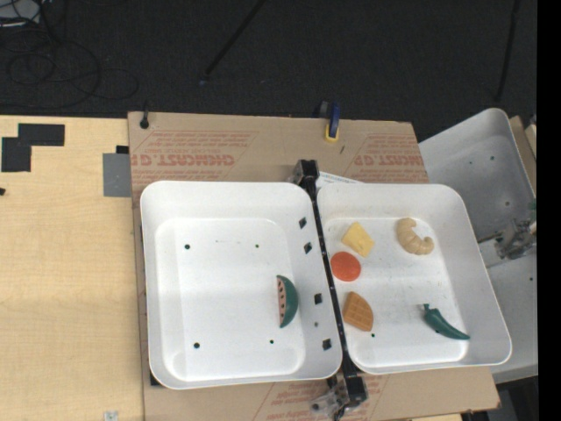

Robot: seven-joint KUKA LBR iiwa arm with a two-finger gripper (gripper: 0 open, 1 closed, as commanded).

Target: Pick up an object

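Across the right white plastic bin (486, 323) we see five toys lying loose and apart, likely for clean grasps: yellow cheese wedge (357, 239), beige croissant (415, 235), orange-red disc (345, 267), tan bread slice (358, 310), green chilli pepper (443, 323). A watermelon slice (286, 301) lies in the left white bin (162, 323), near its right wall.

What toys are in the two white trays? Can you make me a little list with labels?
left bin: watermelon slice, near its right wall
right bin: five toys
yellow cheese wedge: upper left part
croissant: upper middle
orange-red round piece: below the cheese
brown bread piece: lower left part
green pepper: lower right part
under the bins: cardboard sheet
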